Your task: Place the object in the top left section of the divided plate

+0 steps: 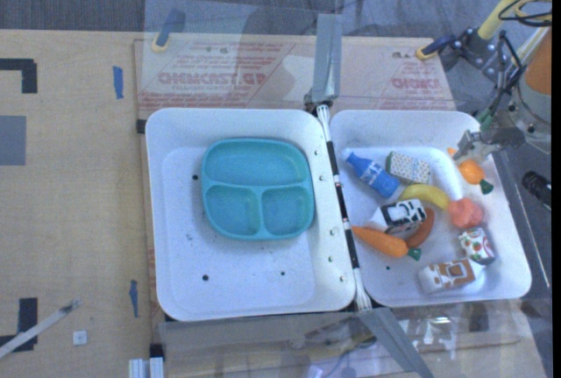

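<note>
Ok, left to right. Bench (70, 192) far left: black corner marks, blue tape (117, 82) strip, grey patch. Left bin (166, 218) next, white, shallow. Plate (259, 189) lying flat in its upper middle, teal, three sections: one wide along the top, two smaller side by side below. Plate surface showing bare teal all over. Clear sheet (228, 69) with red lettering behind both bins.

Right bin (517, 280) butted against left bin at the centre seam. Holding all the loose toys, well apart from plate:
- blue bottle (370, 173) at upper left, tilted, cap toward the seam
- carrot (384, 241) lower left, tip toward the seam, green end to the right
- patterned box (409, 166) just right of bottle
- toy car (403, 213) black and white, mid-bin, just above carrot
- banana (425, 194) between box and car, touching car
- brown crescent (427, 229) curled round the car's right side
- white-brown carton (447, 275) at bottom edge
- pink ball (467, 212) right of banana
- red-white carton (476, 245) just below ball
- orange fruit (472, 172) with green stem, near upper right rim

Task object: cannot tell which of these; every candidate sits in right bin.

Arm (535, 78) entering from upper right, orange band visible. Gripper (480, 141) over right bin's upper right corner, just above orange fruit. Contact with fruit: cannot tell. Gripper state: cannot tell, too small and cluttered. Nothing seen held.
</note>
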`<action>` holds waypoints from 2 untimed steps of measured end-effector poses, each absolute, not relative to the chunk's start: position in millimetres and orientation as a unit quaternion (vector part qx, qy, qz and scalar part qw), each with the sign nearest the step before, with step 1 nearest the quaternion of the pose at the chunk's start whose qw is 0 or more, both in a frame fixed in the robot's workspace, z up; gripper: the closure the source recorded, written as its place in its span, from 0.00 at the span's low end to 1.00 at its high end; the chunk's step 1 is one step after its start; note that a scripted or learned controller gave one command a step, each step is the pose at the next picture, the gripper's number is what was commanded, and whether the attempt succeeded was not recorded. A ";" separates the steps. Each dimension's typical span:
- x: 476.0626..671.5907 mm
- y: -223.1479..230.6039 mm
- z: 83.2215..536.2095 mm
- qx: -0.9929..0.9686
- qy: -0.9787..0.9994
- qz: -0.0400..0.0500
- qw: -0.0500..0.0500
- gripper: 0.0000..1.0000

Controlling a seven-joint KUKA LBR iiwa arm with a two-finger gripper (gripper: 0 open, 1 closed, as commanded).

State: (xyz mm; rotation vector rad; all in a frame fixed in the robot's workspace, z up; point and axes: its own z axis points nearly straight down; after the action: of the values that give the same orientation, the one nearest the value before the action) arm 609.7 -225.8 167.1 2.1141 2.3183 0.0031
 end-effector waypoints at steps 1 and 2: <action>600.7 -152.6 201.2 0.705 0.709 0.000 0.000 1.00; 635.3 -114.7 171.4 0.689 0.725 0.000 0.001 1.00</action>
State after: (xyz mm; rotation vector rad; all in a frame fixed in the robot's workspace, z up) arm 635.3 -114.7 171.4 2.1617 2.2757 0.0013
